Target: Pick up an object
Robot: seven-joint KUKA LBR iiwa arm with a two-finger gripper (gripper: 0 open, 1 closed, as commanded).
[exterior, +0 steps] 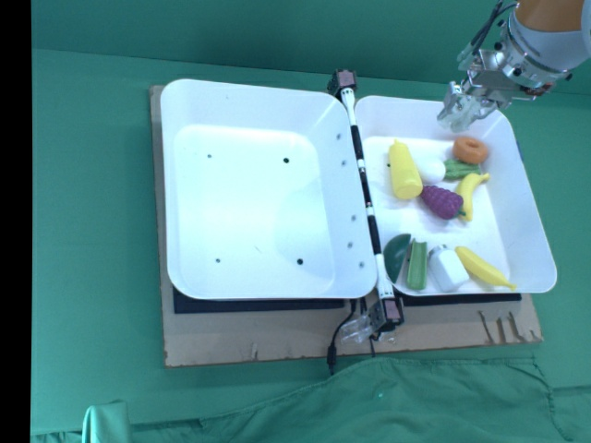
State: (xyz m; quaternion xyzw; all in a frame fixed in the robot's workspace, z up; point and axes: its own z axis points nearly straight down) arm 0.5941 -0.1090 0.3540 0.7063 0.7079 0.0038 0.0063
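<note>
so the end effector (464, 109) is hanging over the far rim of the right bin (526, 220), just beside the orange ring (471, 149). can't tell how it's set from this angle, and nothing is visibly in it.

all the stuff to pick is in the right bin: yellow corn-looking thing (404, 170), a white egg (432, 169), purple grapes (442, 201), a small banana (471, 192), and nearer the front a green slice (398, 257), a green stick (418, 265), a white block (450, 269) and another banana (484, 268). left bin (249, 192) is beside it.

imo the ring is the obvious target since it's closest. i'd come straight down, centre over one side of it and keep clear of the bin wall. the green bit (460, 168) touching the ring could get dragged along, so go in slow and close only once low enough.
</note>
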